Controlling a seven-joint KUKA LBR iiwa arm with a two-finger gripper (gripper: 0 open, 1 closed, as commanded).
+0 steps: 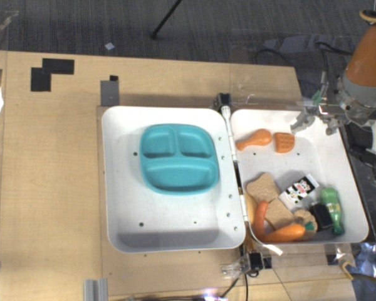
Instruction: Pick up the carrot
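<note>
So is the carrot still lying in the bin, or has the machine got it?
Lying in the bin. The carrot rests flat at the near edge of the right bin, beside bread slices; the gripper is at the far edge.

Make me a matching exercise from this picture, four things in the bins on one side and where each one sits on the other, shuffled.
Things:
1. teal divided plate
2. carrot
3. green bottle
4. chicken drumstick

Places:
A. near edge of the right bin, below the bread slices
B. middle of the left bin
C. far part of the right bin, near the divider
D. right side of the right bin, towards the near corner

Pairs: 1-B, 2-A, 3-D, 4-C
</note>
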